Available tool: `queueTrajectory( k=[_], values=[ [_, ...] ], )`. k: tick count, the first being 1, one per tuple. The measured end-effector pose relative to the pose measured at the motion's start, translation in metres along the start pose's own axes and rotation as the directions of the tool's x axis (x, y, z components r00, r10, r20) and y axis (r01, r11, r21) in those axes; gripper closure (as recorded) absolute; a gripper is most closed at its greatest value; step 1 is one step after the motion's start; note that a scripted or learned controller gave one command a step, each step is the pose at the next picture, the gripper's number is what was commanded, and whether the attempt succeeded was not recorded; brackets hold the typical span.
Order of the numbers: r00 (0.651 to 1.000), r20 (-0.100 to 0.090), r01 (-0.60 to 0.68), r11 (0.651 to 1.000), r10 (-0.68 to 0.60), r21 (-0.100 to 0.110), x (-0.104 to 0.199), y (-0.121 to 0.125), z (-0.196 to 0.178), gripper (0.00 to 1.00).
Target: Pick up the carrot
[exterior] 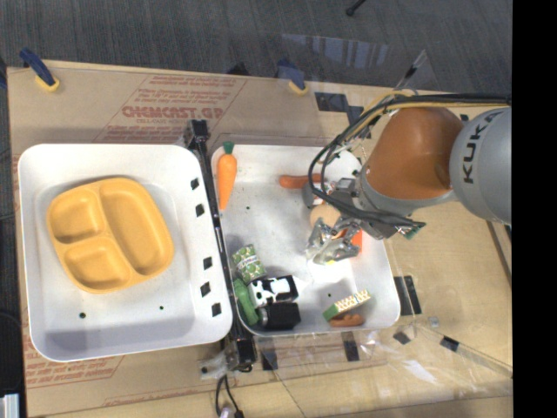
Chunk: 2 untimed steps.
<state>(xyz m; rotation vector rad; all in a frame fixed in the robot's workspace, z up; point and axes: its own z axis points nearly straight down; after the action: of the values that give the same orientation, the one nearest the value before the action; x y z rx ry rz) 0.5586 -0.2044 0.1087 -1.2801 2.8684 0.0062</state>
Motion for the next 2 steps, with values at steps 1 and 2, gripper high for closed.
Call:
queueTrajectory(
  k=[1, 2],
  values=[
    [0.979, 0.006, -0.203, 0.979, 0.203, 0.01, -0.047, -0.045, -0.069, 1.0],
    [0.942, 0.007, -0.336, 0.942, 0.336, 0.009, -0.091, -0.054, -0.127, 1.0]
  ],
)
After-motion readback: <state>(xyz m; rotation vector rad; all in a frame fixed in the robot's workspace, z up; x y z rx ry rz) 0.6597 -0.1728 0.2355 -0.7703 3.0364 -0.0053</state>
